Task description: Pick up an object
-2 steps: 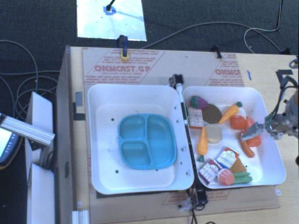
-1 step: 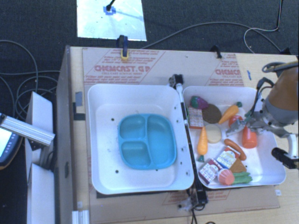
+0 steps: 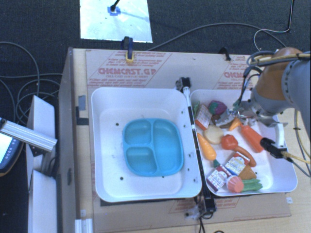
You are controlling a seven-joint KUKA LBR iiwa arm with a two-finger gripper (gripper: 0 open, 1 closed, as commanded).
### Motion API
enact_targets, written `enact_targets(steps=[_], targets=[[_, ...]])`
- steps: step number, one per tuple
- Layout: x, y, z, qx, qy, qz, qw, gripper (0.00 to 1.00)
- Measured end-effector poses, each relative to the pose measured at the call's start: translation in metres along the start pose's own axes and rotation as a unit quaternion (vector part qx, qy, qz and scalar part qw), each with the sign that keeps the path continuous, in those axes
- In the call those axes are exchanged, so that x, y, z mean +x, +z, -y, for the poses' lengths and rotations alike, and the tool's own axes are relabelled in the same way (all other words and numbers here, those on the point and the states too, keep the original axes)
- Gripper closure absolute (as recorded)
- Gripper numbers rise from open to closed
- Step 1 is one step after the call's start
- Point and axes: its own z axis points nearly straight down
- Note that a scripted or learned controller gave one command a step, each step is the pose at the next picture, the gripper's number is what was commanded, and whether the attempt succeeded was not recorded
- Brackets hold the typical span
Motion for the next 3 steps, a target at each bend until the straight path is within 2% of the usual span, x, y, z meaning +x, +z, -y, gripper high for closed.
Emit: enact_targets(steps=[1,2,3], targets=[[0.043,-0.001,0.042,0.000,0.001,0.001,1.0000,0.00],[0.044,0.006,-0.026,0.006,-0.001,0.000,1.0000,0.00],[0.044,-0.004,-0.025,0.007,-0.002,0.000,1.0000,1.00]])
